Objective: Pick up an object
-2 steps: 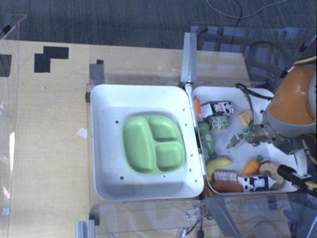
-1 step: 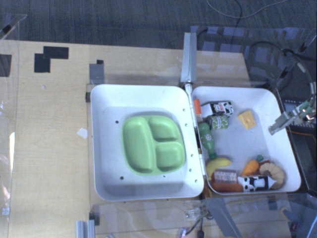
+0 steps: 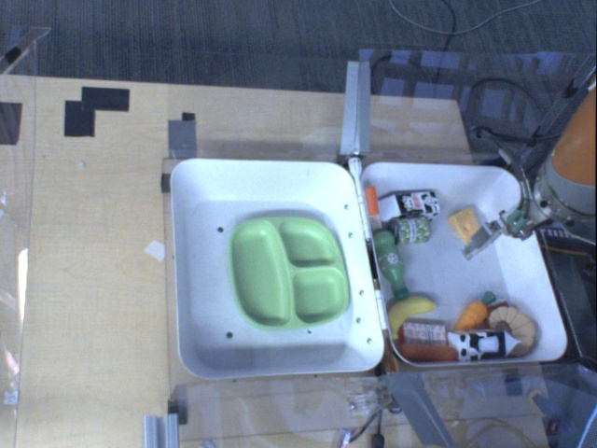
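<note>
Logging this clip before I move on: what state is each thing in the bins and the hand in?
Green divided tray: flat, upright, alone in left bin.
Hand: low over right bin, near yellow block.
Yellow block: loose on bin floor.
Green can: on its side.
Green bottle: lying against left wall.
Banana: lying flat.
Carrot: lying among front pile.

A single fixed camera looked down at a slant from above the desk [image 3: 84, 250], far enough to frame both white bins [image 3: 201, 194]; the arm [image 3: 574, 157] entered from 3 o'clock.
</note>
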`<state>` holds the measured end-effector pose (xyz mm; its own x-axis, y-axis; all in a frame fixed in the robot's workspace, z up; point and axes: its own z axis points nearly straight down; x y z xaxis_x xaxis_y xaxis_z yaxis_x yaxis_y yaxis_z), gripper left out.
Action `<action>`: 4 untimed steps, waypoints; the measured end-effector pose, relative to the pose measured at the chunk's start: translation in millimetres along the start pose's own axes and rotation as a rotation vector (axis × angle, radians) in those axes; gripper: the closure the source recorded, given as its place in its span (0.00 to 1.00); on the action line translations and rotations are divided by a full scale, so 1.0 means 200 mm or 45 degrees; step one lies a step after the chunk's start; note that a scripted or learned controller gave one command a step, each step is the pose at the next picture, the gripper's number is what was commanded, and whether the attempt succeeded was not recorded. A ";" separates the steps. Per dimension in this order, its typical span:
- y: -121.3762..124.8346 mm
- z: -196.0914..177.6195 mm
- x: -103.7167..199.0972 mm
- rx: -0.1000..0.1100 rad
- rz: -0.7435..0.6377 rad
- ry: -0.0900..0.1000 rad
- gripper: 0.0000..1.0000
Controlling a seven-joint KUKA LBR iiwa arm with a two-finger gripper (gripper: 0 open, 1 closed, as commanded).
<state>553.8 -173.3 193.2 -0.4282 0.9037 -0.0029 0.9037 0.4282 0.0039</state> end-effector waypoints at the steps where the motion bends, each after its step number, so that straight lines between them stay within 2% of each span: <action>1: 0.11 0.45 -0.20 0.000 -0.062 -0.001 0.00; 2: 0.38 0.53 -0.33 -0.005 0.028 -0.005 0.00; 3: 0.40 0.46 -0.33 -0.014 0.020 -0.012 1.00; 4: 0.64 -0.13 -0.02 -0.006 0.174 -0.003 1.00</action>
<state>670.9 -121.3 218.9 -0.3011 0.9536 -0.0042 0.9535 0.3011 0.0092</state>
